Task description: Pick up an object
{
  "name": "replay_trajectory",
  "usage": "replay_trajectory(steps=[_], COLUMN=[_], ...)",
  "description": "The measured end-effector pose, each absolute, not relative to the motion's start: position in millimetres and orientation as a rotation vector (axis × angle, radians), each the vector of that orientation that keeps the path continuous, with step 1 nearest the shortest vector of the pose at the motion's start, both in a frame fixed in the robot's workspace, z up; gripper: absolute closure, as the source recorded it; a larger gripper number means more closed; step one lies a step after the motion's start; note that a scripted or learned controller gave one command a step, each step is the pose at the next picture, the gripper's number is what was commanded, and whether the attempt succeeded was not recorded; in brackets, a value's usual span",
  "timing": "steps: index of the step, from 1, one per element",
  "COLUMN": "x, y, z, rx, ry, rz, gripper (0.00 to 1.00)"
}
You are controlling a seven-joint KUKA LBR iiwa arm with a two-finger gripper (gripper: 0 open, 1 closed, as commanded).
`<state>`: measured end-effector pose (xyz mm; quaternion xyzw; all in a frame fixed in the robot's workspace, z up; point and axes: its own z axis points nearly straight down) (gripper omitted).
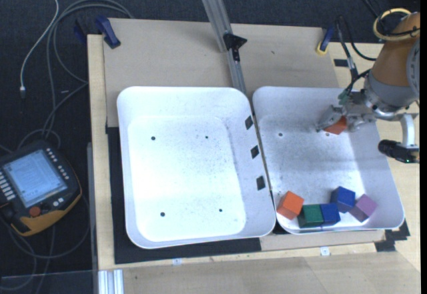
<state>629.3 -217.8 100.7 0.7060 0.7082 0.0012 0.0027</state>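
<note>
At the far left, off the bench, a teach pendant (35, 183) lies on the dark floor with its screen lit. Next comes the left bin (133, 113), white and speckled, bare of blocks. Just beside it, the right bin (293, 153) carries the goods: along its near edge sit an orange block (290, 204), a green block (311, 215), two blue blocks (337, 205) and a purple block (365, 206), huddled close together, some touching.

Further back in that bin, near its far right corner, the gripper (339, 119) hangs low with a small red-orange block (337, 127) showing between its fingers; the pincer looks clamped on it, though whether the block has left the bin floor I cannot tell.

My judgement: the grasp step is in hand, the lift not yet proven. The next move calls for a straight, steady rise, keeping the squeeze firm, since a small block pinched near its edge could twist out and drop back
</note>
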Motion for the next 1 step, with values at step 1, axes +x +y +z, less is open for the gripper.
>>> replay_trajectory(steps=[1], x=[673.4], y=[-216.8], z=[100.6], rx=[2.216], ry=[2.223], rz=[0.004], gripper=[0.00])
